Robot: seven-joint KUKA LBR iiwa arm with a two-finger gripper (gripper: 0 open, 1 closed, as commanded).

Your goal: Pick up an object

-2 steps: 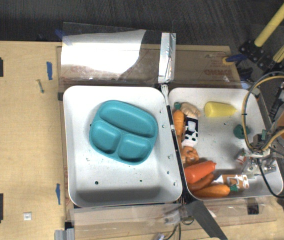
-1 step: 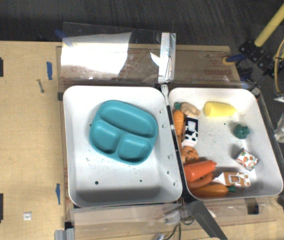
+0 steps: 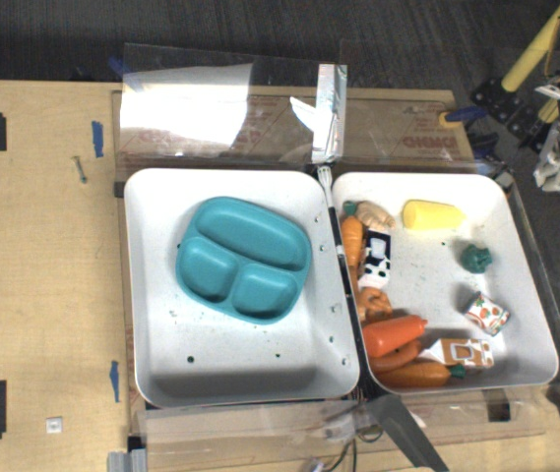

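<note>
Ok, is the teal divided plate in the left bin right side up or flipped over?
Right side up. The teal divided plate lies flat in the left bin, its three hollow compartments facing upward, and nothing rests in them.

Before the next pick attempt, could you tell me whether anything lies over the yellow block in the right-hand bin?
Nothing visible does. The yellow block lies by itself near the far wall of the right bin, uncovered from above and apart from the pile of toys along the bin's left side.

Toy pile along right bin's left wall overlaps; individual items indistinct.
</note>
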